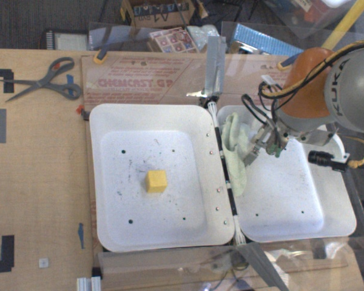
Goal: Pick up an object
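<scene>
A small yellow cube [157,181] lies near the middle of the left bin [109,132]. A pale green, limp cloth-like thing [233,156] is draped along the left wall of the right bin [327,217]. My gripper [255,152] is low in the right bin's back left part, its tip right against the green thing's right side. Whether it holds the green thing is not visible. The grey arm with its orange band [309,83] comes in from the right above the bin.
Scissors [48,82] lie on the bench at the back left. A cardboard sheet [139,80] lies behind the left bin. A grey post [215,65] stands at the bins' back junction. Black cables [261,102] loop beside the wrist.
</scene>
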You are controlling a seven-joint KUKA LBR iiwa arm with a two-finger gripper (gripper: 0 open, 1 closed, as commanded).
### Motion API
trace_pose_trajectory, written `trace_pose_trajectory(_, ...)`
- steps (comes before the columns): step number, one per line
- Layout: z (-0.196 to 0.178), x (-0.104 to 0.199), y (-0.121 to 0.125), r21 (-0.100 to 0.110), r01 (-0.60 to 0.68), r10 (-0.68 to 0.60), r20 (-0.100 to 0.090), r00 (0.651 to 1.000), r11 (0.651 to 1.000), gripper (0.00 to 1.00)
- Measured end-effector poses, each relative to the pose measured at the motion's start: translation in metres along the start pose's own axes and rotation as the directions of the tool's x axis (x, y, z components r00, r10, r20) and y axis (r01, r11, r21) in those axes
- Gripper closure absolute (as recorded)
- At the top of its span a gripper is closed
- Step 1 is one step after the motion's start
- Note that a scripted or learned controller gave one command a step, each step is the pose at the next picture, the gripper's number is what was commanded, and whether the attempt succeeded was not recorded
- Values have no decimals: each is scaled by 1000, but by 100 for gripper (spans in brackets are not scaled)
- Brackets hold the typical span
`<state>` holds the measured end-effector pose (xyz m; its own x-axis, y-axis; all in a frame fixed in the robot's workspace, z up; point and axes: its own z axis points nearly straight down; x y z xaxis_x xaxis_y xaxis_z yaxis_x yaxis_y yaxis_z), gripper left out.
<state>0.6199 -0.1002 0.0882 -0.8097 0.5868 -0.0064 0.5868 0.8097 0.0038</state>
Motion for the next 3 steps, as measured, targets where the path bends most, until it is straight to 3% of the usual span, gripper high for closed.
trace_pose_trajectory(1,-12,-2,0,-4,-2,2,5,1000,1000,100)
trace_pose_trajectory(2,0,-22,-47,0,-329,329,2,944,944,100)
trace_pose_trajectory(3,-1,24,-75,-1,-480,480,2,877,877,100)
